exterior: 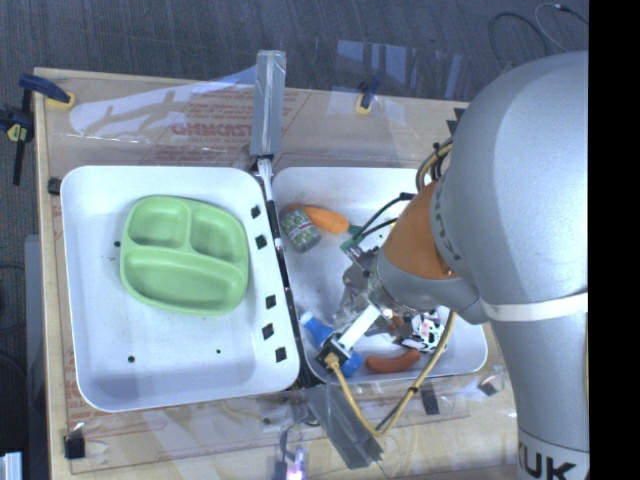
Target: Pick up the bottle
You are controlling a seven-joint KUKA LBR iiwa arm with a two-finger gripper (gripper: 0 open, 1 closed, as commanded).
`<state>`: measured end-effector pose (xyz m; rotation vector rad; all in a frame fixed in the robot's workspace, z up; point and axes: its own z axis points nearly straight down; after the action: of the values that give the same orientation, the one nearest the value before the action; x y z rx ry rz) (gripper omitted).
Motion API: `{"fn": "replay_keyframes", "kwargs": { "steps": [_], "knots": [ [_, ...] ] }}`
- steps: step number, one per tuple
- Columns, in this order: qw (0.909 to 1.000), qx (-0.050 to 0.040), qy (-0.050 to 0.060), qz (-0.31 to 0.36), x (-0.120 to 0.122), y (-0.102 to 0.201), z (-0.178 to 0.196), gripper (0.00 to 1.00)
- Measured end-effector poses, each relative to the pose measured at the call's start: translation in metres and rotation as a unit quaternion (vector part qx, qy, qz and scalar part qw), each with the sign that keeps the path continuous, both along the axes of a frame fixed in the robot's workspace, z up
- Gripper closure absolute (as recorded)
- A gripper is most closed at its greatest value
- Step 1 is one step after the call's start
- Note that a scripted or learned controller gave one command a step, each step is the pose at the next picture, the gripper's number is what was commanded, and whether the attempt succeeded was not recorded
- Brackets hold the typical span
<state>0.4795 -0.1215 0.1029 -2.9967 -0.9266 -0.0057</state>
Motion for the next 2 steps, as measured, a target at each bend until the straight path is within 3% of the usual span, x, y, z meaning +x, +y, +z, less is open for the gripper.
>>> {"fn": "replay_keyframes", "kwargs": {
  "steps": [1, 2],
  "knots": [
    [0.9947, -0.0011, 0.003, -0.102, -0.0023, 0.0382, 0.1438, 1.0],
    [0.9947, -0.0009, 0.004, -0.102, -0.0027, 0.0381, 0.1434, 0.0]
  ]
}}
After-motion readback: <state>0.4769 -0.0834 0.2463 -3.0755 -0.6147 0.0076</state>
